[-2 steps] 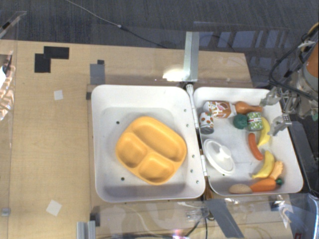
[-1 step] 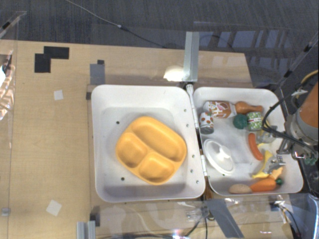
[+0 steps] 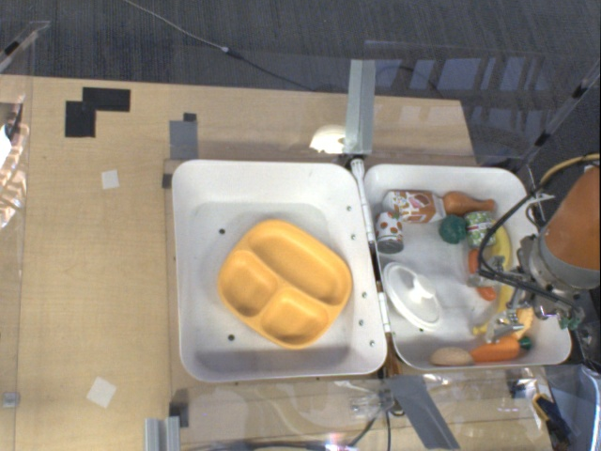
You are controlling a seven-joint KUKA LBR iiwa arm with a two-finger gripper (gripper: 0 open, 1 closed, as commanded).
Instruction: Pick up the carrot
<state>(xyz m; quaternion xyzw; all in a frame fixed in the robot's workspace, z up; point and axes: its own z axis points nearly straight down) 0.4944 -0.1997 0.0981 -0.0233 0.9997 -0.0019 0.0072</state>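
Note:
The carrot [image 3: 495, 350] is orange with a green end and lies flat near the front right corner of the right bin [image 3: 406, 182]. My gripper [image 3: 510, 322] hangs low over the bin's right side, just behind and slightly right of the carrot. The arm's orange band [image 3: 575, 233] and its cables cover the area behind the gripper. I see nothing clearly held by the gripper.
The right bin also holds a beige potato-like piece [image 3: 452, 355], a white bowl [image 3: 414, 295], a banana [image 3: 500, 252], a green item [image 3: 454, 229], a drumstick [image 3: 467, 202], a small can [image 3: 389, 232] and a carton [image 3: 411, 205]. In the left bin [image 3: 197, 214] sits a yellow divided plate [image 3: 285, 282].

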